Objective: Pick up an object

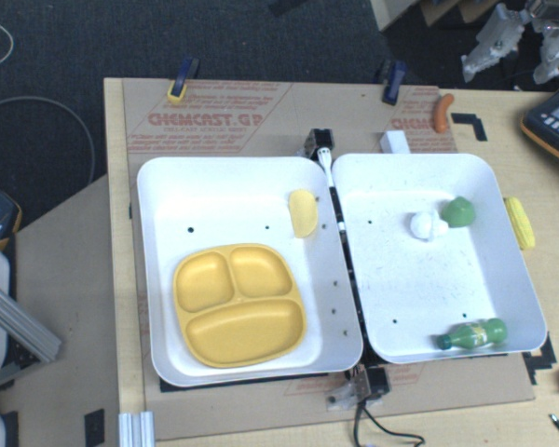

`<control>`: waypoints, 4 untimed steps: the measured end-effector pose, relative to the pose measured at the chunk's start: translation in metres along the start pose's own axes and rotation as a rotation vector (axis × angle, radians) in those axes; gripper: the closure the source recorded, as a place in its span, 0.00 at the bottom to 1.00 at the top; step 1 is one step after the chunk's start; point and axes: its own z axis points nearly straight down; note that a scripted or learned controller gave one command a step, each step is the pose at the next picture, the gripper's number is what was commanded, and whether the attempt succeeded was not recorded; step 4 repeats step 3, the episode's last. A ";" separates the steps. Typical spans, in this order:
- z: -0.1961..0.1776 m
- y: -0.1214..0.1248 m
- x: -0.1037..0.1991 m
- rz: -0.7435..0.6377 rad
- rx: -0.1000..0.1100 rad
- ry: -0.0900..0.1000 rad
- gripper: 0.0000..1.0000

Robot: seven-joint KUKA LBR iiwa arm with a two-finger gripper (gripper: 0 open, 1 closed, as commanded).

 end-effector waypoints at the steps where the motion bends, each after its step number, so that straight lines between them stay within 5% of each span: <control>1: 0.045 -0.064 0.061 -0.001 0.006 0.001 0.00; 2: 0.086 -0.101 0.139 -0.004 0.006 -0.001 0.00; 3: 0.073 -0.098 0.135 0.005 -0.003 -0.001 1.00; 4: 0.073 -0.098 0.135 0.005 -0.003 -0.001 1.00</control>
